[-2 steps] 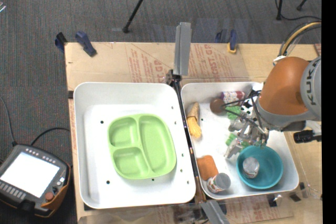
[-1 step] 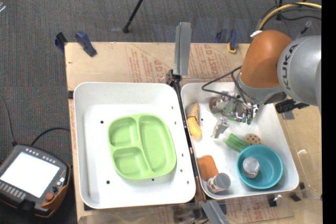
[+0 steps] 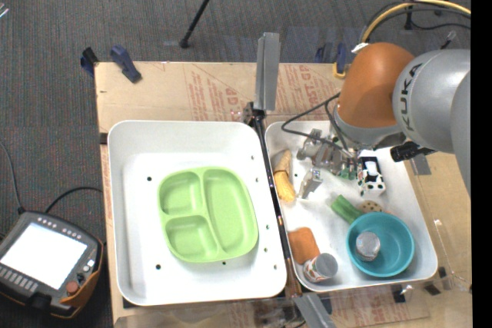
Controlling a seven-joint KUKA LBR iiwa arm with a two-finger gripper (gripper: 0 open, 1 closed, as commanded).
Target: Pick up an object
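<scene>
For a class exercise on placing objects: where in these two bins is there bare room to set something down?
Left bin: bare floor surrounds the green divided plate, widest along its left and top. Right bin: crowded by the teal bowl, orange block, corn and gripper.

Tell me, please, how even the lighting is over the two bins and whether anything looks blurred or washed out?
In the camera view the light is soft and even; the left bin looks bright, nearly washed out at its rim, while the green plate stays clear. The tool is slightly blurred and casts a faint shadow on the right bin; the teal bowl is sharp.
</scene>
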